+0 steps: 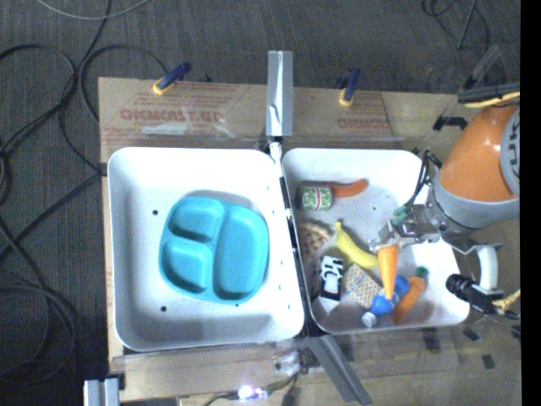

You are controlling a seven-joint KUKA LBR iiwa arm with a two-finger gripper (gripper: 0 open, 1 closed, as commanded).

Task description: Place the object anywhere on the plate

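While the grey arm with its orange band reaches in over the right-hand shallow white bin, its two-finger gripper sits low above the clutter, and I cannot tell from this slant whether it is open, closed, or gripping anything. Just below it stands an orange plastic carrot, tip up, possibly the object in play, though contact is too blurred to judge. Around it lie a yellow toy banana, a second orange carrot with a green top, a blue bottle-like toy, a small green can and a long orange carrot by the far wall. The target, a turquoise plastic plate with three compartments, rests in the middle of the left-hand white bin, well apart from the gripper. The risk lies in the crowding: the banana and second carrot sit just beside the upright one, so a grasp could nudge neighbours, pinch two toys, or slip off the tapered plastic; a loose hold might also drop over the ridge between the bins.
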